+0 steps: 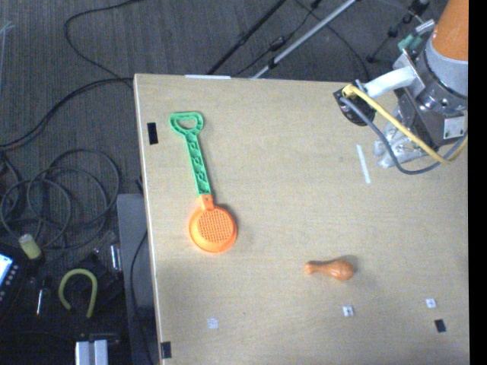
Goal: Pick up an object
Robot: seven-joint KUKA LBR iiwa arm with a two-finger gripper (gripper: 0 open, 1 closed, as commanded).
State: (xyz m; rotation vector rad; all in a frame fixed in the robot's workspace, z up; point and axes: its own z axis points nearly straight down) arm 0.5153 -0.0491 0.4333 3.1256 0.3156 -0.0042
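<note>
A toy sieve with a green handle (195, 156) and a round orange mesh head (213, 228) lies on the left part of the tan bench top (289, 128). A small orange drumstick-shaped piece (332, 268) lies toward the front, right of the middle. My gripper (396, 149) hangs at the upper right under the grey wrist, with a yellow cable looped across it. It is well away from both objects, with nothing seen in it.
A thin white strip (363, 164) lies just left of the gripper. Small markers (348, 310) dot the front right of the bench. Left of the bench edge the floor holds black cables (53, 188) and a green hook (77, 287).
</note>
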